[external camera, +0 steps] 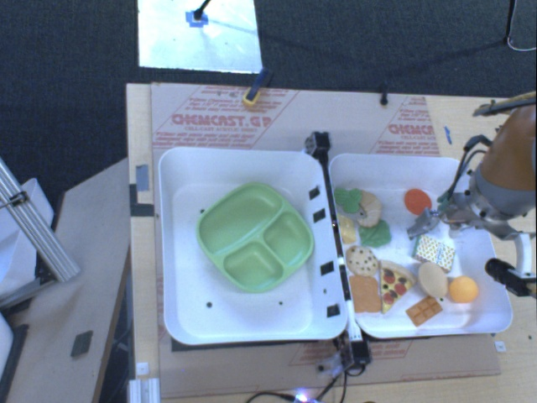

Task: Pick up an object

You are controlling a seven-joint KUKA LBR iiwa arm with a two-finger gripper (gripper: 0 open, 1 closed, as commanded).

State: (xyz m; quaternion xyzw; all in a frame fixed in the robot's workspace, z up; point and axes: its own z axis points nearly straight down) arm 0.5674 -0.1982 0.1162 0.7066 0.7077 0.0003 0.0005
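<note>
Nearest to me, at the bottom of the frame, I see the cardboard sheet (252, 368) under both bins, with some cables at its lower edge. Just above it on the right, the right bin (491, 321) holds the toy food: a waffle piece (424, 311), an orange ball (462, 289), a pizza slice (393, 284), a toast square (365, 293), a chocolate-chip cookie (362, 260) and a beige oval piece (433, 279). Further up sit a patterned block (435, 251), green pieces (375, 232) and a red disc (417, 200). The gripper (425, 222) hangs at the right, just above the patterned block and below the red disc; I cannot tell how it is set. In the left bin (180, 309) a green divided tray (254, 236) lies alone. Beyond the bins, red print on the cardboard reads "CHEMCAST GP" (220, 120). A yellow-tipped tool (254, 91) lies near it, and a shiny square plate (199, 23) lies on the dark floor at upper left.
</note>
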